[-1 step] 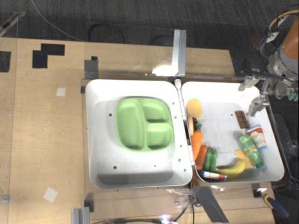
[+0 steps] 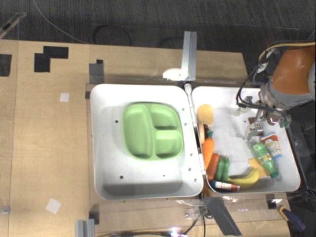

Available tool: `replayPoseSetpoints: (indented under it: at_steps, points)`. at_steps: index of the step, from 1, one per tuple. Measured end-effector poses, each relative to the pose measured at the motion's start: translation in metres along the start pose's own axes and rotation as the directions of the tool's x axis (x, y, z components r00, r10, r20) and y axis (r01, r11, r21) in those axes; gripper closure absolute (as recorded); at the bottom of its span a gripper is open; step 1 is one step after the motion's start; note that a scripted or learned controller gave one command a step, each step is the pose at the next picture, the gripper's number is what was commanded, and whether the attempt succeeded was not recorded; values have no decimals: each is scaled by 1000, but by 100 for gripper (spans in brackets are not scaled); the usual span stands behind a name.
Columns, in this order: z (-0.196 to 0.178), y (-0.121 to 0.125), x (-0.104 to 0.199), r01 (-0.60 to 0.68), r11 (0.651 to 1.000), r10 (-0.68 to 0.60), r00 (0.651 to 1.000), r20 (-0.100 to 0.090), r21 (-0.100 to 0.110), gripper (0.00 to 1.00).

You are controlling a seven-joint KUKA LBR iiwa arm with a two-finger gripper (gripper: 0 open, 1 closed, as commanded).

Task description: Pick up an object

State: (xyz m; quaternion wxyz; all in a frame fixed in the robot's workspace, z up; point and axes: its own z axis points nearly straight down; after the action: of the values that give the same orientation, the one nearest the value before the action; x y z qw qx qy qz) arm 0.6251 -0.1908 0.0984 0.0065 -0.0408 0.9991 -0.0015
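Poised over the right bin (image 2: 291,181), gripper (image 2: 255,128) low above bare floor, fingers apparently parted and holding nothing. Nothing lifted yet: green bottle (image 2: 264,158), banana (image 2: 245,178) and carrot (image 2: 208,151) lying in that bin.

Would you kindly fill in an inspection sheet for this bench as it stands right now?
Surface: wooden bench bearing a left bin and a right bin side by side.
Job's things: right bin holds a carrot, banana, green bottle, yellow ball, marker.
Clutter: green divided plate in the left bin.
Grippers: claw hangs over the right bin, above the bottle, holding nothing seen.
Cables: black cables at the wrist; a thin wire on the floor.
Surroundings: dark carpet.
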Motion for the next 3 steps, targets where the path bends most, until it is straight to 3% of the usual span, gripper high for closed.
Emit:
replayPoseSetpoints:
  at_steps: [1,2,3]
  points:
    - [8,-10,71,-117,993,117,993,-1,0,0]
    - [7,-5,121,-205,979,205,979,3,1,0]
    - [-8,-5,114,-198,980,198,980,22,5,100]
